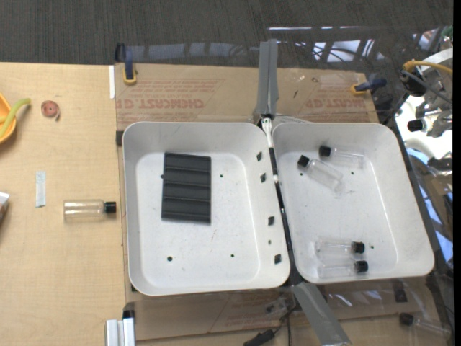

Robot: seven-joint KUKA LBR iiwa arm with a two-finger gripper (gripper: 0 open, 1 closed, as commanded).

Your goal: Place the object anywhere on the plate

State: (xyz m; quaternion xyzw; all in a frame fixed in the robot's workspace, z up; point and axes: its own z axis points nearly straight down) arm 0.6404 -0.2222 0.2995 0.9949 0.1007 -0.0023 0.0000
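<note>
A black ribbed rectangular plate (186, 187) lies flat in the left white bin (144, 265), towards its upper left. The right white bin (403, 215) holds several clear vials with black caps. Two of them lie near its far side, one (343, 154) behind the other (322, 172). Two more lie side by side near its front edge (336, 249) (337, 267). All the vials rest on their sides on the bin floor, well apart from the plate.
Another clear vial (86, 208) lies on the wooden bench left of the bins. An orange dish (6, 121) and a small pink disc (49, 108) sit at the far left. Cardboard (180, 92) lies under the bins. Cables and hardware (428, 85) crowd the upper right.
</note>
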